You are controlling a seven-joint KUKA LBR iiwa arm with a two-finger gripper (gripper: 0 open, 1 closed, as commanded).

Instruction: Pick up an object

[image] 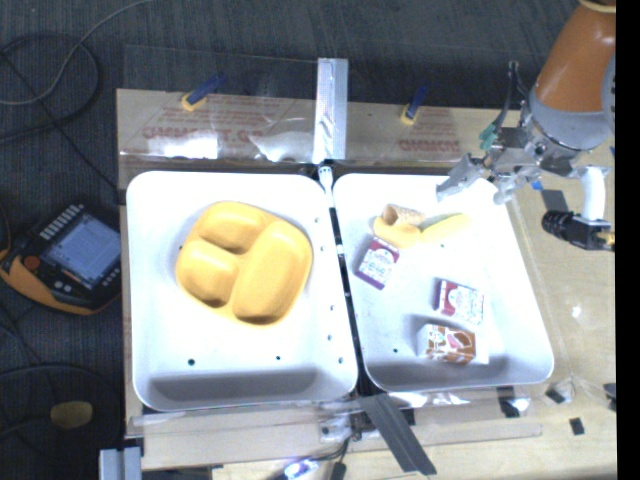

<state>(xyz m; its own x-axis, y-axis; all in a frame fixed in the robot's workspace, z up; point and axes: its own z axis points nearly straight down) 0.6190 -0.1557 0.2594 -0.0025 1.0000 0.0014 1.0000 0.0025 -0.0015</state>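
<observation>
Overhead, the claw (470, 180) hangs released above the right bin's (530, 298) far edge, near a yellow piece (420, 228)

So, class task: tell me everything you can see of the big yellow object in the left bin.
The yellow object is large, rounded and smooth, seemingly plastic, with three bulging lobes parted by shallow creases. It lies flat near the middle of the left bin, slightly toward the far side, resting on the white floor. Nothing else touches it; the gripper is over the right bin.

Print on the three small packets (458, 301) is too small to read
</observation>
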